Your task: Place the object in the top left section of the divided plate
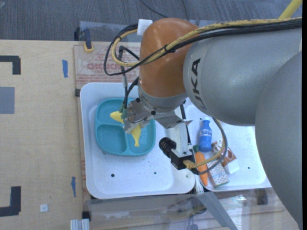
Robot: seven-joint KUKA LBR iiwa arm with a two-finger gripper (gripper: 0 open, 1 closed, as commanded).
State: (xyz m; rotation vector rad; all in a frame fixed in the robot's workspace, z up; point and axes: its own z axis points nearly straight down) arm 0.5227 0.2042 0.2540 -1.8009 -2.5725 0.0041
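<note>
Tool (130,120) hangs low over the blue divided plate (125,127) in the left bin (129,186), and whether its fingers are spread or closed cannot be told from this slanted view, since the arm's bulky orange wrist (165,63) covers most of it. A yellow banana-shaped object (136,134) lies across the plate under the tool, one end in the lower right section, another yellow bit showing near the upper middle; it cannot be confirmed that the tool has hold of it.

To do the step well, the object probably needs carrying toward the plate's upper left section (the one nearest the bin's far left corner) and lowering until it rests wholly inside the dividers, not straddling a ridge, before it is let go.

Open room seems fair: the bin floor near its front edge is bare, and the plate sits apart from the bin's left wall. Beyond, in the right bin (249,178), a blue bottle (205,135), a carrot (201,169) and a small carton (218,175) crowd close to the shared rim, so any swing that way looks risky.
</note>
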